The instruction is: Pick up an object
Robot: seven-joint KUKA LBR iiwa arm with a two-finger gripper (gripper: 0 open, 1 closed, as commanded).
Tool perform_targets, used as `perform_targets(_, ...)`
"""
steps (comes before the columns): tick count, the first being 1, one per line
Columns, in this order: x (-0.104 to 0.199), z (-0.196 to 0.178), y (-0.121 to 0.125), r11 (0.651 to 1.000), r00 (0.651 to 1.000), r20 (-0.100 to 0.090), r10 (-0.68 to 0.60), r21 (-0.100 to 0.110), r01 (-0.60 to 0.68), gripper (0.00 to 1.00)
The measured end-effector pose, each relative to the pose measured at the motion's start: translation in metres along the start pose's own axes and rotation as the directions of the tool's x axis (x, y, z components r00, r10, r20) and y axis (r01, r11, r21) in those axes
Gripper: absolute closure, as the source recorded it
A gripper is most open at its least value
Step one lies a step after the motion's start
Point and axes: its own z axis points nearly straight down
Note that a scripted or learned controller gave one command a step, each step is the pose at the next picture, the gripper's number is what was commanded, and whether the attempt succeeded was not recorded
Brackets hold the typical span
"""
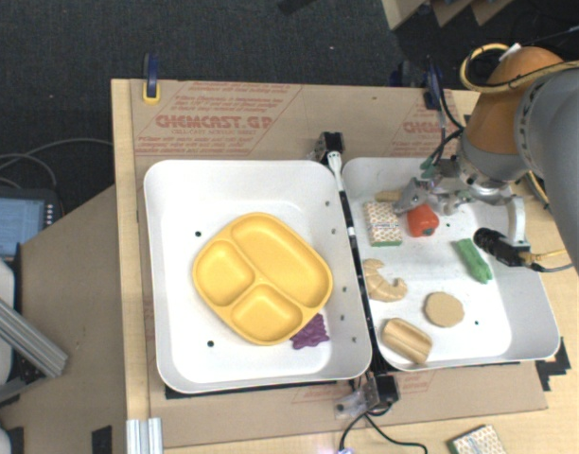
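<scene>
Low over the right white bin (526,334), the gripper (424,203) sits right at a small red round object (422,221); whether it pinches that object cannot be told. Just left lies a patterned square packet (383,222), and to the right a green oblong piece (475,260). Nearer the front are a round tan disc (445,309) and a tan bread-like roll (406,340). The left white bin (166,282) holds a yellow three-compartment plastic plate (261,277) with a purple piece (311,332) beside it.

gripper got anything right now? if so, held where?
Cannot tell. The gripper is down in the right bin, right at the red tomato-like piece, but this view doesn't settle whether the piece is between its fingers.
</scene>
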Motion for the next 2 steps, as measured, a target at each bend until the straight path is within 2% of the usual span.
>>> perform_targets(1, 0.023, 0.0, 0.001, 1.0, 1.0, -0.003, 0.001, 0.007, -0.001, 0.0)
perform_targets(2, 0.022, -0.011, 0.001, 1.0, 1.0, -0.001, 0.001, 0.004, -0.001, 1.0)
